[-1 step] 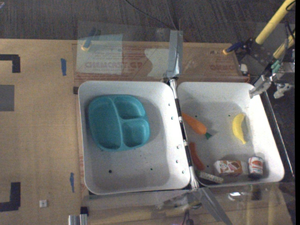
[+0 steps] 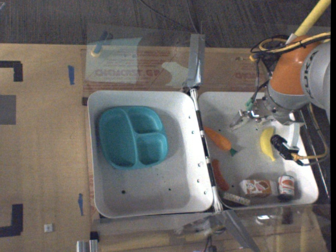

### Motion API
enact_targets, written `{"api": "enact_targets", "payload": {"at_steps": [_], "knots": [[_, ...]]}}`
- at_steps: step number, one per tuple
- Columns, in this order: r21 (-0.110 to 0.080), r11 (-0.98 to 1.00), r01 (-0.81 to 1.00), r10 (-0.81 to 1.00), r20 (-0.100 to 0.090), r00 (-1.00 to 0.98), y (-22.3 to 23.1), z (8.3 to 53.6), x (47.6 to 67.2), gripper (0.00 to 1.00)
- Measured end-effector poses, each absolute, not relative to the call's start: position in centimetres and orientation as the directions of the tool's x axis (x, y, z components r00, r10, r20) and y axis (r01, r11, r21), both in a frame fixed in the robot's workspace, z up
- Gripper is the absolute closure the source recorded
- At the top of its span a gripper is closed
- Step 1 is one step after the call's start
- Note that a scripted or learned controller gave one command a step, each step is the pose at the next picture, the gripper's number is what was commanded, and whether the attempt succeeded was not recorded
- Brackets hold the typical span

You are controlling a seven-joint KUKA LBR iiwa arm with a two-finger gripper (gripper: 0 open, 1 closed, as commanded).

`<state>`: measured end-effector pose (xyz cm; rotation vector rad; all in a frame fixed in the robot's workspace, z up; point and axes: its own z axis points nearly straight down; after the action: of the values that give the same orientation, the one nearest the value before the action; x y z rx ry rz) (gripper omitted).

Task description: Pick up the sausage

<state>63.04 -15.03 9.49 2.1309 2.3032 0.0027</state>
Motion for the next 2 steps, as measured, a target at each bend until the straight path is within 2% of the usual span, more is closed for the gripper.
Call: {"api": "enact_targets", "payload": {"at_steps": [1,2], "knots": [[0.003,0.078,0.997,0.997,-0.001,-0.078,-15.0,9.4,63.0,0.00],[-0.003,-0.236,0.972,0.972,0.001,0.236,-11.1,11.3,57.5,0.00]]}}
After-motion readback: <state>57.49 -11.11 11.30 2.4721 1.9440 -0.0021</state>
